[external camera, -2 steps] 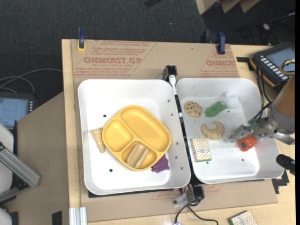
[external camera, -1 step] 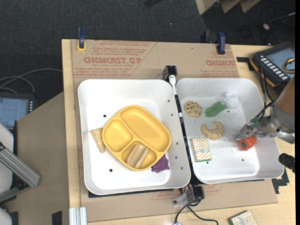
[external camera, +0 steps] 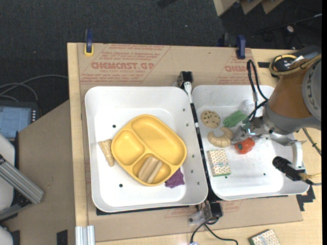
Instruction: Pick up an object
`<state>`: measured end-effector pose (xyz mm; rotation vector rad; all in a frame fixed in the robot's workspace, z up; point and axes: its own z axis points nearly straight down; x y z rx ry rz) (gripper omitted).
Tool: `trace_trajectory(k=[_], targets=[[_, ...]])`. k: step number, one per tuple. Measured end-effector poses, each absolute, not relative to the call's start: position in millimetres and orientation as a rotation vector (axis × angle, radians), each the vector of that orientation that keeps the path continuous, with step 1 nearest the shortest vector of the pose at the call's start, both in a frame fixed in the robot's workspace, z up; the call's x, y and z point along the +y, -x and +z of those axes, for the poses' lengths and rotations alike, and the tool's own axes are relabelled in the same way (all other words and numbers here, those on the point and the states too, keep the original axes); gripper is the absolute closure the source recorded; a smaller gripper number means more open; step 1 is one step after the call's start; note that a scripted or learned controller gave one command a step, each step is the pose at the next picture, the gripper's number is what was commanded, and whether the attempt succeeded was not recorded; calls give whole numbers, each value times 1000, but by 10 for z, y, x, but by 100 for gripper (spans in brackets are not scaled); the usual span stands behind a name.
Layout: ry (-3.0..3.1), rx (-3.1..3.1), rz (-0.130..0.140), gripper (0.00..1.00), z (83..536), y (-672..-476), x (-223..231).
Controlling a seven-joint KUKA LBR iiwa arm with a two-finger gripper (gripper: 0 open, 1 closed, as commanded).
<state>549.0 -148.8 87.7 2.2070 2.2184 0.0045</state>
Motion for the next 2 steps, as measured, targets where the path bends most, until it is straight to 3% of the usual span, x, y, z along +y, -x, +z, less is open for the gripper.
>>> trace_trajectory(k=[1, 2], targets=[[-2209, 2219, 5, 100, 878, -5816, -962], [-2206, 2226, 16, 100, 1917, -6054, -181]])
